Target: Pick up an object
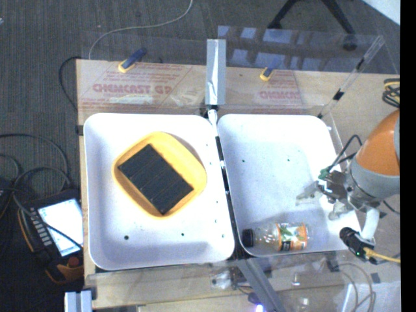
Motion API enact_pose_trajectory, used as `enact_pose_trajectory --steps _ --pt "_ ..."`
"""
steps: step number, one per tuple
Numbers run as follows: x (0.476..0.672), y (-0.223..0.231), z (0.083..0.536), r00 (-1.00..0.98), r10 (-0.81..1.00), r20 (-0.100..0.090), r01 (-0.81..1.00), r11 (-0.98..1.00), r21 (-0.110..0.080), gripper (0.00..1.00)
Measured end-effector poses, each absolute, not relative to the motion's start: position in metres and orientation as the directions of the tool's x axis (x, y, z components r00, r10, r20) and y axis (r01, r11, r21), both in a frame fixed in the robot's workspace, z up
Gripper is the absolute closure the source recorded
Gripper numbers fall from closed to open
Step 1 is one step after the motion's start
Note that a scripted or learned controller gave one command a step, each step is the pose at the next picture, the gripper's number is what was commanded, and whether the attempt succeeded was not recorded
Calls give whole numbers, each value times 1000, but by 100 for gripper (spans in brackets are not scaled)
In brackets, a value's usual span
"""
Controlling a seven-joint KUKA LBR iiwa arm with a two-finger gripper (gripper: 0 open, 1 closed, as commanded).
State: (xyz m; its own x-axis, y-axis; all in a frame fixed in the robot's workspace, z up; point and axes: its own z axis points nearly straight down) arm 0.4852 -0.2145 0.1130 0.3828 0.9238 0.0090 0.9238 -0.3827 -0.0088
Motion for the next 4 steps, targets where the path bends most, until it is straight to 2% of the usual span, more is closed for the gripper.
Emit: enact_pose_trajectory --steps 1,2,3,4 --pt "483 -184 159 465 885 -2 885 -465 -2 0" --pt "486 -163 91 221 975 -2 975 -221 10 0" --pt "488 -160 92 -5 1000 -10 1000 5 18 0" --pt "490 -158 102 -8 1000 -6 1000 8 18 100"
